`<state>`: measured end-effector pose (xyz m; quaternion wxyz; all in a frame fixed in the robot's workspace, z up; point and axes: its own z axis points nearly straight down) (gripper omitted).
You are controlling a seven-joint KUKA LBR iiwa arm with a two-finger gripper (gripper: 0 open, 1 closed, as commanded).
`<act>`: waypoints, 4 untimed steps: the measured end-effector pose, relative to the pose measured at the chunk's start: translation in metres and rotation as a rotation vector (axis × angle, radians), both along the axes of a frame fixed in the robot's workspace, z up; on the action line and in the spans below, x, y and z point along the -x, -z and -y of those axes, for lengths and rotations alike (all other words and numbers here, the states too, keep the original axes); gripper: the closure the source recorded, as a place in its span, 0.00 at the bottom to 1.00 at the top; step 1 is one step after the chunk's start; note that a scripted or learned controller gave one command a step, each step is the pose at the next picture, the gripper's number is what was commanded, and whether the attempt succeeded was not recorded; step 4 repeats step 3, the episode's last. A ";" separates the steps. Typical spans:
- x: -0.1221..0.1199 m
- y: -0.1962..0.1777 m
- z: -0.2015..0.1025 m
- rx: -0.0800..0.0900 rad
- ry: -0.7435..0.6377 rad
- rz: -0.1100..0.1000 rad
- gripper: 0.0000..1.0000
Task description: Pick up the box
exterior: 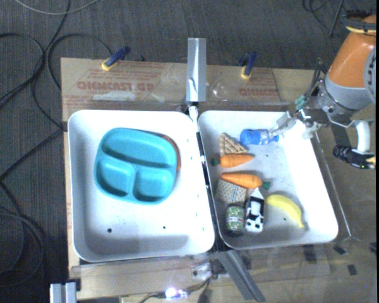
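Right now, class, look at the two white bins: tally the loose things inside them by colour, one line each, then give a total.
Blue: 2 (sectioned tray, small blue item)
Orange: 2 (upper carrot, lower carrot)
Yellow: 1 (banana)
Black and white: 1 (cow-patterned box)
Green: 1 (can)
Tan: 1 (waffle-patterned wedge)
Total: 8

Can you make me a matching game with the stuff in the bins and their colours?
Things:
1. tray
2. banana
3. carrot
4. box

Colours:
A. orange
B. black and white
C. blue
D. yellow

Pairs: 1-C, 2-D, 3-A, 4-B
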<state>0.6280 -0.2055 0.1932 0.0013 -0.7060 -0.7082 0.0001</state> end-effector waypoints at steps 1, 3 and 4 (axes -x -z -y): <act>-0.013 0.089 -0.054 0.009 0.073 0.021 0.00; 0.021 0.097 -0.082 0.006 0.185 0.026 0.00; 0.021 0.097 -0.082 0.006 0.185 0.026 0.00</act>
